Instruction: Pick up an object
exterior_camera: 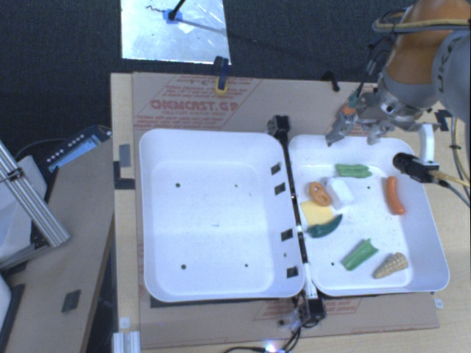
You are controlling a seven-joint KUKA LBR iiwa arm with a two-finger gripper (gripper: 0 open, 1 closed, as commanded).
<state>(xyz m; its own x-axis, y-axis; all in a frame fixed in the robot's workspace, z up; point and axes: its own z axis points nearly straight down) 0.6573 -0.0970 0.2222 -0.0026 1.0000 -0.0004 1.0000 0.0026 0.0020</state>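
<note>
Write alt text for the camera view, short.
A grey-and-orange arm holds its gripper above the far rim of the right bin, which contains toy foods including an orange sausage and a corn cob; the left bin sits beside it.

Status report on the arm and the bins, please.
Gripper above right bin's far edge, holding nothing. Toys lie in that bin: green pod, orange sausage, corn. Nothing between gripper and toys.

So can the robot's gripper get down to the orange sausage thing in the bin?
Probably yes. The orange sausage lies by itself near the right bin's right side, nothing on top or touching it. The gripper hangs above that bin's far edge, with open space between.
</note>
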